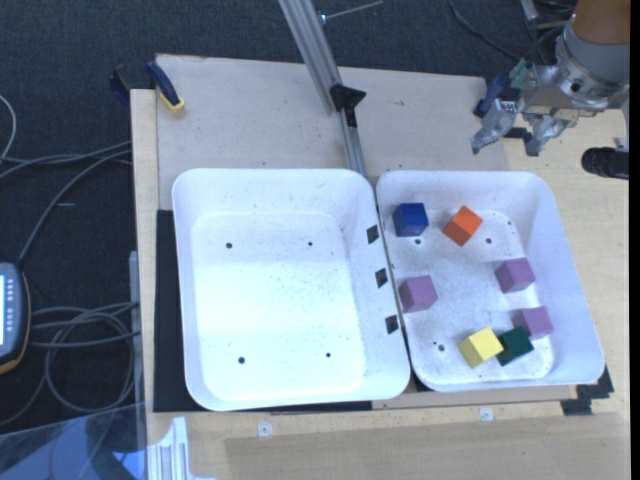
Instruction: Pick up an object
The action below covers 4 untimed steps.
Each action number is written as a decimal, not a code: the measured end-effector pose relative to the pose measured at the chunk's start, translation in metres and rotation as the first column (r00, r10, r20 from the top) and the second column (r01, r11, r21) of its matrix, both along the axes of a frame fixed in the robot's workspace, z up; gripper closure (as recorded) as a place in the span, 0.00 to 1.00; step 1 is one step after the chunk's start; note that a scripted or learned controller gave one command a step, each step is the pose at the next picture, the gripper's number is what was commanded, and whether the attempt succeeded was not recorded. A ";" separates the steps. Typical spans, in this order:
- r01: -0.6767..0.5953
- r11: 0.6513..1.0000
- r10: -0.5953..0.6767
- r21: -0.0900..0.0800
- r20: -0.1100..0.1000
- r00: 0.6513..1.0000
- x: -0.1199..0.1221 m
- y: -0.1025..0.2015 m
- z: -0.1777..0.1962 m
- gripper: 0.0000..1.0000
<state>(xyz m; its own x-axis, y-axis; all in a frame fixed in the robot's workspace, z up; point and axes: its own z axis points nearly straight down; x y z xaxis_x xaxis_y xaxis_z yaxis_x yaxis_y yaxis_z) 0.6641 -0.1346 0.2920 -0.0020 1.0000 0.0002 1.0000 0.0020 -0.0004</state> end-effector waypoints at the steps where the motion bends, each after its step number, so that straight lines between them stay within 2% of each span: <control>1: 0.000 1.000 0.000 -0.001 0.000 1.000 0.000 0.000 0.000 0.00; 2: 0.001 1.000 -0.001 0.000 -0.004 1.000 -0.004 0.003 -0.043 0.00; 4: 0.000 1.000 0.000 0.001 -0.006 1.000 0.003 0.006 -0.164 0.00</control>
